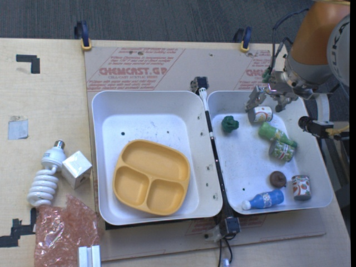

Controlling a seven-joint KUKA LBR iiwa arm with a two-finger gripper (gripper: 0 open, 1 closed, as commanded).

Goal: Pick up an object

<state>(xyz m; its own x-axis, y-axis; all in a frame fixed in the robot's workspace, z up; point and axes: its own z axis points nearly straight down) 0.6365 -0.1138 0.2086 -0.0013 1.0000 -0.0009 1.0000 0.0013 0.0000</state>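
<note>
Right bin (317, 166), holding small items: gripper (266, 98), finger state indeterminable, poised at the bin's far edge directly above a small white can (261, 114) lying on its side, long axis crosswise, green bottle (275, 133) just nearer the camera.

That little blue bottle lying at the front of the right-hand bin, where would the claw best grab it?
Probably across the middle of the blue bottle, coming straight down from above. It lies on its side, white cap pointing left, so its round body offers two opposite flanks for the gripper to close on. The brown disc and small can sit close by its right end, so the middle looks safer.
</note>
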